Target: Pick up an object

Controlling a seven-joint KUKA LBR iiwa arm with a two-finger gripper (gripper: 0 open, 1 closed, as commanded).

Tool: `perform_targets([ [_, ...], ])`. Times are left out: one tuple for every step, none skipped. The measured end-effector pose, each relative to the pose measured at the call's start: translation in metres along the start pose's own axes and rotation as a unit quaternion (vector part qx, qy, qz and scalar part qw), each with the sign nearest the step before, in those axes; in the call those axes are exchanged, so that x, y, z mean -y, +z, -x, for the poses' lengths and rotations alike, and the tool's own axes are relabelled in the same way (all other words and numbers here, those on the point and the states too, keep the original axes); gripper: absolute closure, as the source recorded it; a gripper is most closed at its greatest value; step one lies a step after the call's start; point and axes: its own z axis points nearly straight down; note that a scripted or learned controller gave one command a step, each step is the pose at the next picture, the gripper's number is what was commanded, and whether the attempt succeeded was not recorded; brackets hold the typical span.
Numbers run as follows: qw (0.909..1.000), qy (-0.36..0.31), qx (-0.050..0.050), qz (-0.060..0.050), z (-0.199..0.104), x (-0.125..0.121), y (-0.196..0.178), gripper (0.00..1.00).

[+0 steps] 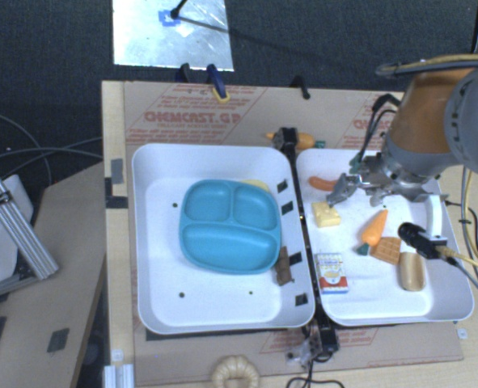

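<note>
The tool (338, 193) hangs low over the back part of the right bin (457, 297), near the divider between the two bins. From this angle I cannot tell whether it is apart or together, and nothing can be seen held in it. The grey arm (433, 128) with its orange band comes in from the right.

Closest to the tool are two items on the bin floor. An orange-red sausage (321, 183) lies just beside it, toward the back. A yellow cheese block (327, 215) sits just in front of it, toward the near side. Whether the tool touches either one is not clear.

Further right, a carrot (374, 226) lies at a slant, its thick end near a brown waffle piece (387, 250). A tan bread roll (411, 272) lies just beside the waffle piece, toward the bin's front right corner. A small printed carton (331, 271) lies flat near the divider, well in front of the cheese block.

In the left bin (154, 297) a blue divided plate (230, 225) lies in the middle. A pale yellow item (257, 185) peeks out behind its far edge, and a small brown item (284, 267) lies at its front right.

Both bins rest on a cardboard sheet (190, 115) on the tabletop (69, 241).
</note>
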Motion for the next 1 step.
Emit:
perform_targets([
  [1.0000, 0.000, 0.000, 0.000, 0.0007, 0.0012, 0.0420, 0.00],
])
